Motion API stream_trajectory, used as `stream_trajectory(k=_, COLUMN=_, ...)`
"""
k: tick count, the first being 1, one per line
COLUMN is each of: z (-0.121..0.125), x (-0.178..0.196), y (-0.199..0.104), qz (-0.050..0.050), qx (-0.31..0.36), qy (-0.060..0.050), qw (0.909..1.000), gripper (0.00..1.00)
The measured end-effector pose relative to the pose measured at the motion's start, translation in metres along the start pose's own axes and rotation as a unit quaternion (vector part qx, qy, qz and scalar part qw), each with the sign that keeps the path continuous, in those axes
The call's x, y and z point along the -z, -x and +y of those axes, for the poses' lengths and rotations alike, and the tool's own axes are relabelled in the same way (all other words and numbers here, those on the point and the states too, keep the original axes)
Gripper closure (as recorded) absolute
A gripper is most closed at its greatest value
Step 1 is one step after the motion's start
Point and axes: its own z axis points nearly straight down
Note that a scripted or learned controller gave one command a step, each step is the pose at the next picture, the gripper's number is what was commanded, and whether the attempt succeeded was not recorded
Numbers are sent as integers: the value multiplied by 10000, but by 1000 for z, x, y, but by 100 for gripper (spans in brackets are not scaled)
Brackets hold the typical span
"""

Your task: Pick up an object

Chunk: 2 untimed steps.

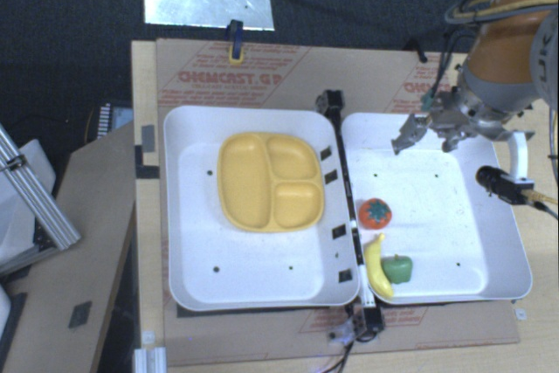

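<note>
- Banana (377, 268) and green pepper (398, 268) nearest, at right bin's (489, 240) front-left corner; tomato (376, 213) just behind.
- Hand (426, 134) open, empty, hovering near bin's back; tomato closest, toward front-left.

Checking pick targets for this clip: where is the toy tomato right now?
The tomato lies in the right bin, close to its left wall, just above the banana and the green pepper; the claw is up near the bin's far edge.

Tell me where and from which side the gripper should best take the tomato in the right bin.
Probably straight from above, fingers closing across the round body of the tomato. It sits apart from the banana, with bare floor of the right bin around it.
</note>
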Motion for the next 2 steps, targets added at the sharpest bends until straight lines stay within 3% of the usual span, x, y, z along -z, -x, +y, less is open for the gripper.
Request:
stream_trajectory(k=1, z=2, x=6, y=0, qz=-4, qx=9, qy=57, qw=10000, gripper=0)
stream_trajectory(k=2, z=12, x=-51, y=-3, qz=-3, qx=7, qy=43, qw=10000, gripper=0)
